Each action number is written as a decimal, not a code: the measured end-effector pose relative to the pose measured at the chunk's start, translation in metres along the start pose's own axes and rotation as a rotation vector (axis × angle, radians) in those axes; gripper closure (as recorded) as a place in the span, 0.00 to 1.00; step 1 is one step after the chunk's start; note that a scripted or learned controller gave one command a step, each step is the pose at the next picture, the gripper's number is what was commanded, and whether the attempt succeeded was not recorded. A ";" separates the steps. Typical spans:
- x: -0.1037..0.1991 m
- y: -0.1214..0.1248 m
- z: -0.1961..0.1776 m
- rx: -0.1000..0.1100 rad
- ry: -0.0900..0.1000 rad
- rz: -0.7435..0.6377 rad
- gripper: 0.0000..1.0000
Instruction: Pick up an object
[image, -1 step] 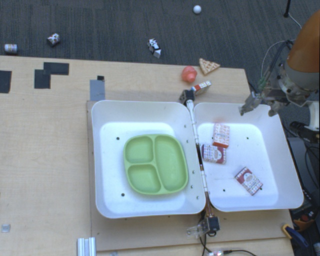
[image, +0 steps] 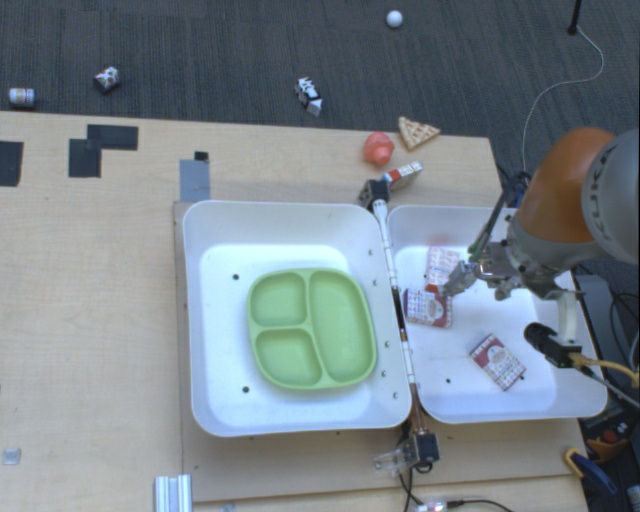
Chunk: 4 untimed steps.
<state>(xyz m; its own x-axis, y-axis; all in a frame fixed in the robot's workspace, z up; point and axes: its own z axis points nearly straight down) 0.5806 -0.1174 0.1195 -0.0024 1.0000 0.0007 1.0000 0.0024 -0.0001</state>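
Note:
The right bin (image: 570, 400) holds three small red-and-white packets. One packet (image: 441, 264) lies near the bin's back left, a second packet (image: 428, 307) sits just in front of it by the left wall, and a third packet (image: 498, 361) lies toward the front middle. My gripper (image: 478, 277) hangs low over the right bin, just right of the two left packets, with nothing visibly held. The grey arm with its orange band (image: 560, 195) reaches in from the right.
The left bin (image: 215, 300) bears a green divided plate (image: 311, 329). Behind the bins on the bench lie a red ball (image: 378, 148), a pizza-slice toy (image: 418, 131) and a small red-and-white tube (image: 405, 173). Small toys litter the carpet beyond.

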 end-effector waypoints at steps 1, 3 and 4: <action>0.031 -0.056 0.033 -0.009 -0.001 0.001 0.00; 0.032 -0.053 0.021 -0.015 -0.002 -0.001 0.00; 0.032 -0.090 0.032 -0.015 -0.003 0.001 0.00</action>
<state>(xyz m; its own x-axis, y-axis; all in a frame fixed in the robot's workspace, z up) 0.4907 -0.0859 0.0876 -0.0017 1.0000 -0.0023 0.9999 0.0017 0.0149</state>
